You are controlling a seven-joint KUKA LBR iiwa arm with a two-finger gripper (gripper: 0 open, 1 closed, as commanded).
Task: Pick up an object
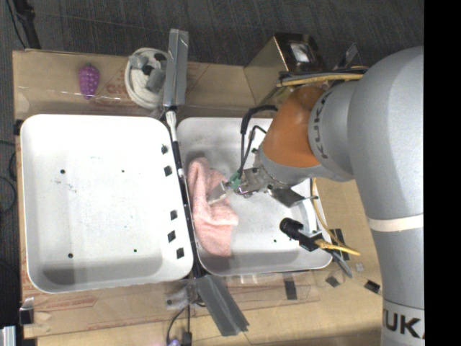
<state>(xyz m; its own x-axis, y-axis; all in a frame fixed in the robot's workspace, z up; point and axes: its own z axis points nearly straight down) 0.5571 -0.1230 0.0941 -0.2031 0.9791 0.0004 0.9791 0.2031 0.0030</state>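
Camera view: pink cloth in right bin along its left wall, long axis near-to-far, just left of gripper at its upper right edge; jaw opening and hold impossible to tell.

White capital letters "KU", probably the start of "KUKA", stand on the grey arm's lower casing at the view's bottom right corner. More letters run down the grey collar beside the orange band, too foreshortened to read. Nothing else carries legible text.
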